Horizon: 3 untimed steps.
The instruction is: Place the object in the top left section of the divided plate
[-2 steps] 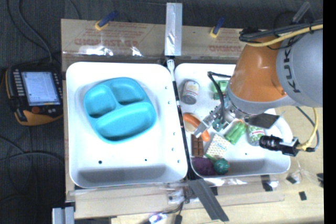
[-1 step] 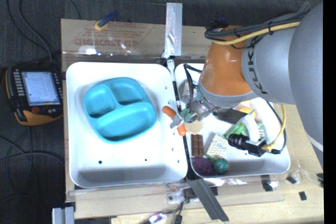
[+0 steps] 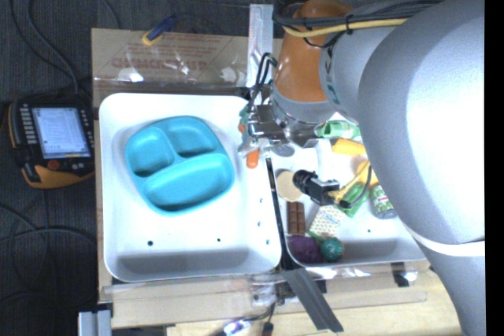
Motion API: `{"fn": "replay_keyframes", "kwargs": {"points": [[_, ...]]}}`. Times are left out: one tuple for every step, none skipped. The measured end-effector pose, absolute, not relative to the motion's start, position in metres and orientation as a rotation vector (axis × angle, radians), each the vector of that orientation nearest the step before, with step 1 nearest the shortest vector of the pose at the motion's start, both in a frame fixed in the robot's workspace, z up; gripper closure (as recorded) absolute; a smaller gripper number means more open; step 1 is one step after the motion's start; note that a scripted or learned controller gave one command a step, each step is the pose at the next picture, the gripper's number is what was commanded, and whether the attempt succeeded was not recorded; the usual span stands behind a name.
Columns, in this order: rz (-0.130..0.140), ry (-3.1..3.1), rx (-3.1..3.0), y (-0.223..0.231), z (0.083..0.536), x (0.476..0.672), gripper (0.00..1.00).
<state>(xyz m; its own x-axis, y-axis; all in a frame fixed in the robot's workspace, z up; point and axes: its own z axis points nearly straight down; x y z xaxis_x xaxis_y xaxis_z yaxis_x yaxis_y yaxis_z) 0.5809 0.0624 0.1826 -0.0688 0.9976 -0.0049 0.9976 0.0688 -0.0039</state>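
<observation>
The grey arm (image 3: 425, 114) bulks nearest the lens, to the right of the divided plate (image 3: 183, 163). Its orange band (image 3: 303, 63) sits up and to the right of the plate. The pincer (image 3: 256, 134) hangs just off the plate's right edge, over the rim where the two bins meet. Whether it is open or closed cannot be told.

A brown bench (image 3: 106, 51) carries the bins. Beyond the plate a clear plastic sheet (image 3: 177, 59) lies on the bench. Dark grey carpet (image 3: 47, 264) surrounds it, strewn with cables. A handheld control unit (image 3: 51, 138) with a lit screen lies on the carpet, well left of the plate.

The object (image 3: 252, 160) is small, stubby and orange, directly under the pincer and just right of the plate. Whether it is gripped is not clear.

The left bin (image 3: 126, 256) holds the plate, light blue, with two small sections on its far side and one large one nearer. The right bin (image 3: 370, 248), right of the plate, holds:
- a yellow piece (image 3: 346, 145)
- a brown bar (image 3: 295, 218)
- a purple ball (image 3: 307, 249)
- a green ball (image 3: 332, 249)
- a pale dotted packet (image 3: 325, 223)
</observation>
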Motion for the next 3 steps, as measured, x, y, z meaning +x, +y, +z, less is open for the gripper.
{"fn": "replay_keyframes", "kwargs": {"points": [[-0.008, 2.141, 2.296, 0.149, 0.111, 0.556, 1.00], [-0.010, 2.007, 2.412, 0.043, 0.183, 0.661, 1.00], [-0.009, 2.206, 2.236, 0.090, 0.182, 0.583, 1.00]]}}
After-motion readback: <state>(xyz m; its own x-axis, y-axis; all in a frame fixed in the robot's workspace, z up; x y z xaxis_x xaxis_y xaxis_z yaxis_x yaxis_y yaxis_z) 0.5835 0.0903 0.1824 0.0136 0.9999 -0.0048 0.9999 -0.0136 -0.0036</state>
